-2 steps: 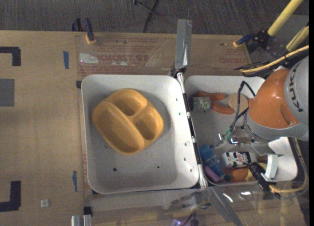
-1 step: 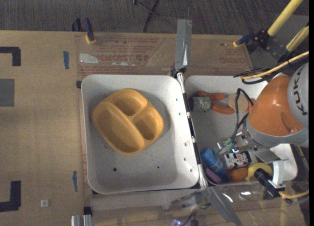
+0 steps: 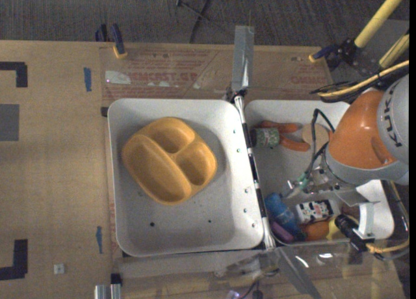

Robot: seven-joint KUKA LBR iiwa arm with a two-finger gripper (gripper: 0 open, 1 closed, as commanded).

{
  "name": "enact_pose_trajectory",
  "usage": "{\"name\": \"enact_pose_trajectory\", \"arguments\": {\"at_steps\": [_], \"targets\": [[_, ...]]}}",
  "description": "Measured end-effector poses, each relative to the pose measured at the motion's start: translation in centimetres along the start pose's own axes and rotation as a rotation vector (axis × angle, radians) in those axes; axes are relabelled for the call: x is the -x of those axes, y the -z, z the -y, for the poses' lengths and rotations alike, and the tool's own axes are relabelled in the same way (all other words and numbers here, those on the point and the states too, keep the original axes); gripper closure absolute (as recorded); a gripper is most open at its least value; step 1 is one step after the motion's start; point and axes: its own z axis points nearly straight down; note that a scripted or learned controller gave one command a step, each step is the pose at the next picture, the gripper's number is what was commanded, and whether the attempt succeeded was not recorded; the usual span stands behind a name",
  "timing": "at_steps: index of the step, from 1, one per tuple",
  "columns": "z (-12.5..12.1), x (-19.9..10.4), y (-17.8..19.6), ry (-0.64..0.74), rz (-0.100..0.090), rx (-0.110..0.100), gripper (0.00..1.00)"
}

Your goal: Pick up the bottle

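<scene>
A grey arm with an orange band hangs over the right white bin. Beneath it lies a small blue plastic bottle, probably light, stiff and slippery; grasp it across its middle. Jaw state: cannot tell.

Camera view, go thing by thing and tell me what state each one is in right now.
Yellow three-compartment plastic plate: upright in the left white bin, tilted askew.
Small green can: on its side in the right white bin.
Blue plastic bottle: lying in that bin, ungripped.
Gripper: over the right bin.
</scene>
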Motion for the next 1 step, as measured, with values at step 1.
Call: {"name": "enact_pose_trajectory", "arguments": {"at_steps": [1], "targets": [[-0.09,-0.01,0.97,-0.001,0.001,0.003,1.00]]}}
